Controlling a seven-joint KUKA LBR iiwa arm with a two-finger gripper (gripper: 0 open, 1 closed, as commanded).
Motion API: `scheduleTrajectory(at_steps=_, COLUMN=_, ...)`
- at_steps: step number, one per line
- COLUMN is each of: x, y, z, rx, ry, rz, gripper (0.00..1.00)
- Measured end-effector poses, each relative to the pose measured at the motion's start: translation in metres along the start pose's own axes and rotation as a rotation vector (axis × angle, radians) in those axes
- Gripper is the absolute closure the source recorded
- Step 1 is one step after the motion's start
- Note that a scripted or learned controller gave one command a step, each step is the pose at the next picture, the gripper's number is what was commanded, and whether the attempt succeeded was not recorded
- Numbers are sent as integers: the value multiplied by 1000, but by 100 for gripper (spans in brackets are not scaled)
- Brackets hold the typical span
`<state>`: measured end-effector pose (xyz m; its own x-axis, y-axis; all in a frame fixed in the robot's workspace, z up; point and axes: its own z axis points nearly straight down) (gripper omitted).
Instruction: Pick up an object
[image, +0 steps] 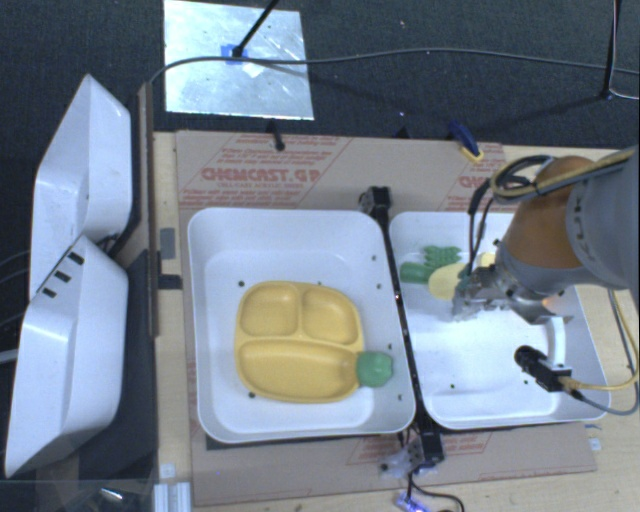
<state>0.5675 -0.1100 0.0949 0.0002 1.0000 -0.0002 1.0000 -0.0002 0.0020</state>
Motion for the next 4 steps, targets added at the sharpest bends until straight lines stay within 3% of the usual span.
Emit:
scheduleTrajectory(at_steps=3, x=-11, y=8, z=-156, rx=-4, ry=0, rz=-1, gripper=100)
scheduleTrajectory(at_steps=4, x=40, y=-4, z=-147, rx=2, ry=1, rz=-4, gripper=100)
